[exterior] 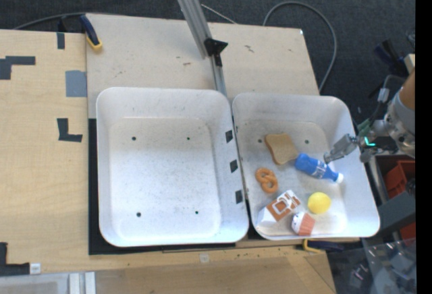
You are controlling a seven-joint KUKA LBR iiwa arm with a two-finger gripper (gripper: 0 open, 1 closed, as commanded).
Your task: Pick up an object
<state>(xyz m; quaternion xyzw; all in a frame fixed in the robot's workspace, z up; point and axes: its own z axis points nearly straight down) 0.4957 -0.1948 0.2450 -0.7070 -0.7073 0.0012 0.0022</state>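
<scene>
2 bins; R bin: 6 items.

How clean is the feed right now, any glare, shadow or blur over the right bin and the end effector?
Camera view: even, soft light, with no hard glare on the right bin. The blue bottle and yellow ball read clearly though slightly soft. The end effector at the bin's right rim is small and blurry.
</scene>
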